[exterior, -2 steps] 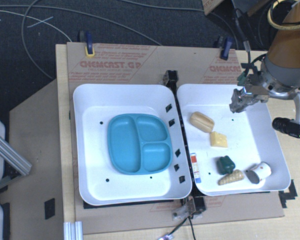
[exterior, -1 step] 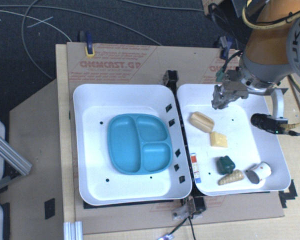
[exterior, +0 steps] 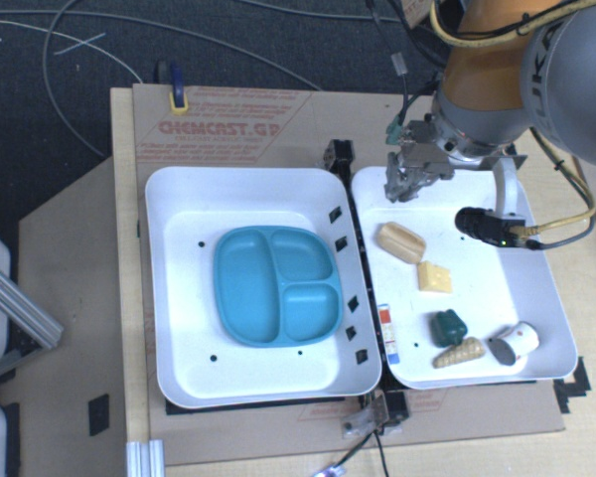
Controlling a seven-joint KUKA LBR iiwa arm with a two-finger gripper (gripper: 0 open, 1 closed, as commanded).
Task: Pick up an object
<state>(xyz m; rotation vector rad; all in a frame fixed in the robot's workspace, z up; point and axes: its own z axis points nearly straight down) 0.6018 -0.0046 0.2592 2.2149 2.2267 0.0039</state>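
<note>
Leftmost, the left bin (exterior: pixel 169 266) held a blue divided plate (exterior: pixel 276 284) lying flat near its middle. Next, across the black clips at the seam, the right bin (exterior: pixel 551 316) carried the loose things: a tan bread-like piece (exterior: pixel 401 242) near its upper left, a pale yellow wedge (exterior: pixel 436 277) just below and right of it, a dark green block (exterior: pixel 447 326) lower down, a beige cone-shaped piece (exterior: pixel 460 353) beside that, and a white-and-grey object (exterior: pixel 515 342) at the lower right. Above the bread piece, the gripper (exterior: pixel 405 184) hung over the bin's far left corner, with nothing between its fingers; how wide they stood could not be told. Both bins sat on the bench (exterior: pixel 228 117).
</note>
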